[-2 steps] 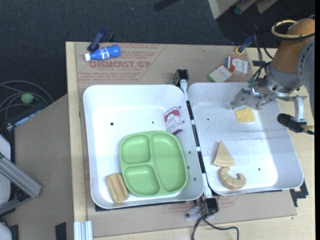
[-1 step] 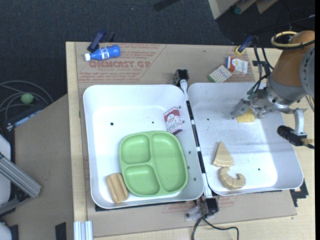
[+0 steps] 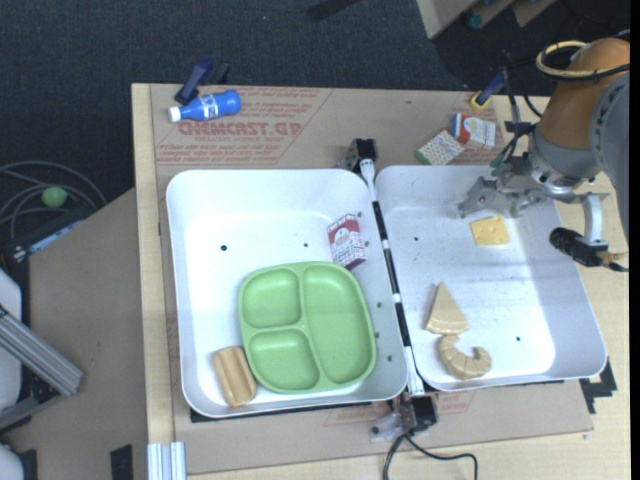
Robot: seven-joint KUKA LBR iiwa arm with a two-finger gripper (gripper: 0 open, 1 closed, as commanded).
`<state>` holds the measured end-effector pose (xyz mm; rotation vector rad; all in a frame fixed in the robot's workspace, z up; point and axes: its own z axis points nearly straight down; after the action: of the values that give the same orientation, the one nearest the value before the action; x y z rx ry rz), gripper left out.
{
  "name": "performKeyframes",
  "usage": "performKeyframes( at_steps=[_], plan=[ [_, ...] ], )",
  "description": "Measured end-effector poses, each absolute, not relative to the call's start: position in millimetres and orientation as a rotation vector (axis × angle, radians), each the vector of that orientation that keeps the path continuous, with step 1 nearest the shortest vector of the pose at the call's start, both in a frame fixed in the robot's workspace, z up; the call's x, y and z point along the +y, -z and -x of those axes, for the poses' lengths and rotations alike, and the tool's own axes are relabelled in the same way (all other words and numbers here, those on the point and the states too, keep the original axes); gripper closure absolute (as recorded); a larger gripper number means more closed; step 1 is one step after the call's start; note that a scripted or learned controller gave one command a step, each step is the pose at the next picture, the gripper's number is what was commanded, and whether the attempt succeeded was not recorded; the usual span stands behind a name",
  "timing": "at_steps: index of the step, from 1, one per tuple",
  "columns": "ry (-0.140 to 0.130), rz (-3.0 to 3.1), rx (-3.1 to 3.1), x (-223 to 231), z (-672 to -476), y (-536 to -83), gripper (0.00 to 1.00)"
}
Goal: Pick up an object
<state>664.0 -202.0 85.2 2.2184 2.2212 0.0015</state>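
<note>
My gripper (image 3: 496, 202) hangs over the far part of the right bin (image 3: 560, 308), open, with nothing between its fingers. Just in front of it lies a flat yellow square (image 3: 489, 231), apart from the fingers. A pale wedge (image 3: 446, 310) and a tan croissant-shaped piece (image 3: 463, 358) rest near the right bin's front left corner. In the left bin (image 3: 200, 228) sit a green divided plate (image 3: 303, 326), a small red and white carton (image 3: 345, 241) and a tan bread-like stick (image 3: 233, 375).
A blue and white bottle (image 3: 205, 106) lies on the bench behind the left bin. Small packets (image 3: 455, 140) lie behind the right bin, close to the arm (image 3: 575, 118). A black divider (image 3: 385, 258) runs between the bins.
</note>
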Motion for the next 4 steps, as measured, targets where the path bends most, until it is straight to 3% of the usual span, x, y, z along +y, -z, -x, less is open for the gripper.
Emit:
performKeyframes(
  at_steps=[1, 2, 3, 4],
  plan=[
    [0.0, -2.221, 2.221, -183.2, -628.9, -84.7, 0.0],
    [-0.001, -2.219, 2.221, -202.4, -658.2, -85.2, 0.0],
    [0.001, -2.222, 2.222, -193.4, -628.4, -84.8, 0.0],
    [-0.001, -2.221, 2.223, -205.3, -666.9, -85.3, 0.0]
  ],
)
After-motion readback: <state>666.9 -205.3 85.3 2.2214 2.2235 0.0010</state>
